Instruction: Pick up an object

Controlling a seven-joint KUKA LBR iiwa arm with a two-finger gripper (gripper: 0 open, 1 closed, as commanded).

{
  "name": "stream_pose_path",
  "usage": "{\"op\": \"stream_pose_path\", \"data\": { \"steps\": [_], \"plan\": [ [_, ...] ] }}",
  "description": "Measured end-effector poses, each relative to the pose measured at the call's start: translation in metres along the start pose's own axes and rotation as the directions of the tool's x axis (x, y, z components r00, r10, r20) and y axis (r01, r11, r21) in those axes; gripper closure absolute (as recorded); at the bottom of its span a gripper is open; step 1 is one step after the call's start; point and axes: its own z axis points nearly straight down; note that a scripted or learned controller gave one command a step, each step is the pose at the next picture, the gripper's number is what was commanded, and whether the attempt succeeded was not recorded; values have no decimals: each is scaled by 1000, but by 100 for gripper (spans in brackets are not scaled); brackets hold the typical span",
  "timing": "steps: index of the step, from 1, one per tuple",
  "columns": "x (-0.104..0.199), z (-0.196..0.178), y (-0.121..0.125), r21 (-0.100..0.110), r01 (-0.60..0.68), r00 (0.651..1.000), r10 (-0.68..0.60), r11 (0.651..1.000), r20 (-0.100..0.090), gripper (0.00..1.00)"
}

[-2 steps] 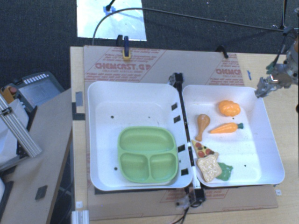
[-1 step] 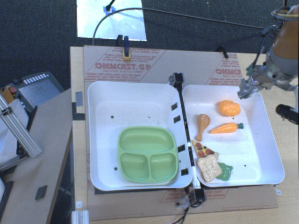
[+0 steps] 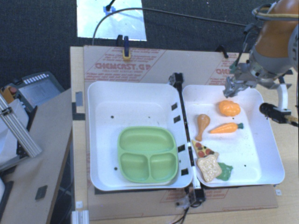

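Note:
In the right bin (image 3: 266, 157) lie an orange round fruit (image 3: 229, 108), a carrot (image 3: 225, 128), a chicken drumstick (image 3: 201, 124), a pizza slice (image 3: 203, 149), a slice of toast (image 3: 209, 167) and a green leaf (image 3: 225, 171). My gripper (image 3: 231, 90) hangs over the bin's far edge, just above and behind the orange fruit, with nothing visible between its fingers. The fingers look close together, but their gap is too small to judge.
The left bin (image 3: 107, 111) holds a green divided plate (image 3: 147, 154) at its near side. A black divider (image 3: 183, 125) runs between the bins. Cardboard (image 3: 140, 64) lies behind them, and grey equipment (image 3: 28, 106) stands off to the left.

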Motion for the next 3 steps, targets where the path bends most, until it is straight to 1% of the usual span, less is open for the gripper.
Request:
{"op": "stream_pose_path", "data": {
  "steps": [2,3],
  "plan": [
    [107,30,11,2,1,1000,-1,1000,-1,100],
    [153,36,11,1,0,1000,0,1000,-1,100]
  ]
}}
